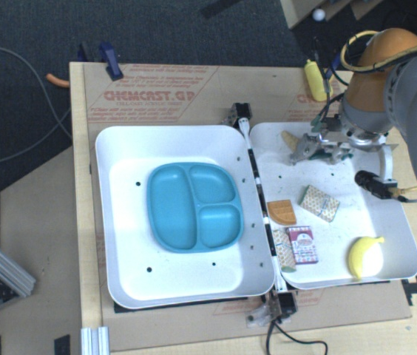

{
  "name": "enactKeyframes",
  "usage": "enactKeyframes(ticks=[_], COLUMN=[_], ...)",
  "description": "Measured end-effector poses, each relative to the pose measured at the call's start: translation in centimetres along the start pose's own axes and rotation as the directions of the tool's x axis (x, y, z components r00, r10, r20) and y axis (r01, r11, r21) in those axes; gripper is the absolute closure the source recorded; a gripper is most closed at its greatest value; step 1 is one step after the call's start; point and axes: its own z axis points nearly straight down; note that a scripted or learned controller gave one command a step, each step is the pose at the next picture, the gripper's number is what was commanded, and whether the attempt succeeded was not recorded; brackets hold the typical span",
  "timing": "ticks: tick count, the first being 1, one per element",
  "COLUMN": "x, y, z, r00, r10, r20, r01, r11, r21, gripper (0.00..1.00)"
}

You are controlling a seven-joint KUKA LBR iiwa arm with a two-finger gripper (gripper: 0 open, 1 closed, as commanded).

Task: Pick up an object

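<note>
Hand (319,148) sits low by the right bin's (408,231) back wall, can't tell its state; lemon (365,257), box (302,244), packet (319,203) lie nearer the camera, loose for grabbing.

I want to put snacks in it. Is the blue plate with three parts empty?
Empty. The blue three-part plastic plate in the left white bin shows only bare blue in all three compartments.
</note>
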Motion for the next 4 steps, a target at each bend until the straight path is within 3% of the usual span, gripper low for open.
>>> enactKeyframes(ticks=[1, 2, 3, 4], x=[-7.2, -5.2, -5.1, 1.4], y=[0.3, -0.6, -0.6, -1.2], z=[-9.6, -1.4, -2.4, -0.2], r00=[1.000, 1.000, 1.000, 1.000], r10=[0.001, -0.001, -0.001, -0.001], r20=[0.005, 0.002, 0.003, -0.002], r01=[-0.001, 0.001, 0.002, 0.001], r11=[1.000, 1.000, 1.000, 1.000], r21=[-0.021, -0.018, -0.021, -0.014], gripper=[0.00, 0.00, 1.00, 1.00])
